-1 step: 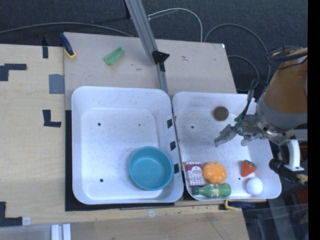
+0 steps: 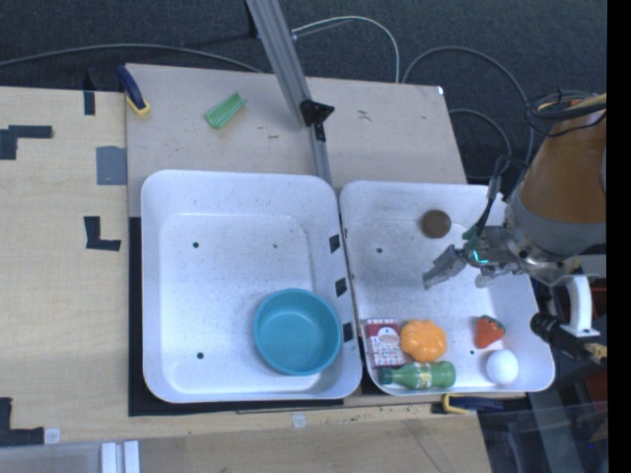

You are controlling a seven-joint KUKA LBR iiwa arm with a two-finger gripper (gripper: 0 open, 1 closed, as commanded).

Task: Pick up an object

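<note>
Left bin: blue bowl at near-right corner. Right bin: red-white carton, orange bell pepper, green bottle lying flat along near edge, strawberry, white egg at near-right corner. Brown round disc alone toward far side. Gripper over bin middle, right of centre, between disc and pepper; fingers slightly parted, nothing between them.

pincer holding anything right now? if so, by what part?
Nothing held: the pincer hangs open above bare floor of the right bin, apart from the brown disc.
</note>
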